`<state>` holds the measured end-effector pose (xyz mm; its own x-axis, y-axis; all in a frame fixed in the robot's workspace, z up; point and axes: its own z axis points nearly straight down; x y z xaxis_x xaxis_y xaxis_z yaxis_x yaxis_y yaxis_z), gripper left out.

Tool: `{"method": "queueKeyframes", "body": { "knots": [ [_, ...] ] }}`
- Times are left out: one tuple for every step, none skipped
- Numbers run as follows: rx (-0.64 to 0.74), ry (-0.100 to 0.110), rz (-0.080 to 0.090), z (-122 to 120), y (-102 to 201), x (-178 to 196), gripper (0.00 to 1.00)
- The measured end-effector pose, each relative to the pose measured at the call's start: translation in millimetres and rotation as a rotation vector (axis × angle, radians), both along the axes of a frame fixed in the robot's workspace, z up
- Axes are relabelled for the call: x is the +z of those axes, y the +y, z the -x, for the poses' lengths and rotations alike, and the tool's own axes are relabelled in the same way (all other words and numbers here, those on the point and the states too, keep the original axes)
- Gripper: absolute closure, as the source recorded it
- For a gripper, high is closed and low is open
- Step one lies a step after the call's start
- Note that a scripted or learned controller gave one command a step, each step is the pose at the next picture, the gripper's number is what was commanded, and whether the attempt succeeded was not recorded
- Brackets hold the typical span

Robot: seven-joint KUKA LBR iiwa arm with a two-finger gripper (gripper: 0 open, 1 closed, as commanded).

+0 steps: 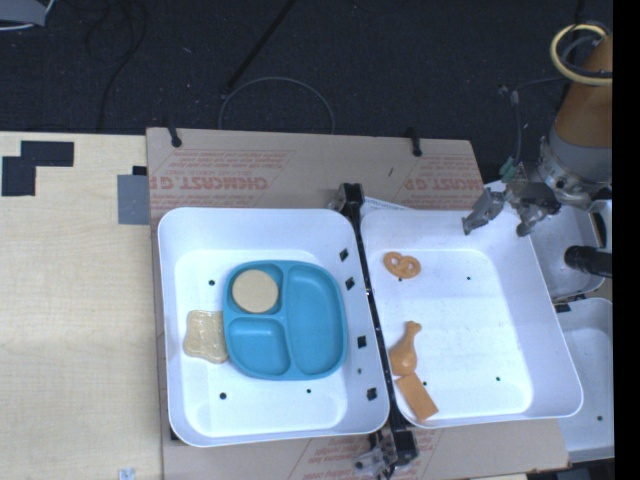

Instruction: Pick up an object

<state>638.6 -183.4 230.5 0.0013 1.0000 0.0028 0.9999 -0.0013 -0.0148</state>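
While its two fingers stand spread apart with nothing between them, the gripper [507,214] hangs over the far right corner of the right bin [545,313], below the grey wrist and orange band of the arm [583,108].

Right bin contents: pretzel [402,264], far left part, lying flat, nearest item to the gripper yet well apart from it; orange chicken-leg piece [405,349], near left part; orange wedge-shaped piece [418,396], touching or just beside the leg's near end, against the bin's left wall.

Left bin [190,258] contents: blue divided tray [287,320], centre; round tan biscuit [254,291] in the tray's far left compartment; pale bread slice [206,336] touching the tray's left edge.

Both bins rest on cardboard sheet [300,168].
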Motion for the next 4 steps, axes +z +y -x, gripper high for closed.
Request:
{"method": "queueKeyframes", "body": {
  "knots": [
    [0.002,-0.014,0.003,-3,0,8,0.0],
    [0.004,-0.008,0.001,-2,10,-44,0.0],
    [0.002,-0.007,0.001,6,12,-106,0.0],
    [0.003,-0.01,0.002,6,14,-145,0.0]
  ]
}}
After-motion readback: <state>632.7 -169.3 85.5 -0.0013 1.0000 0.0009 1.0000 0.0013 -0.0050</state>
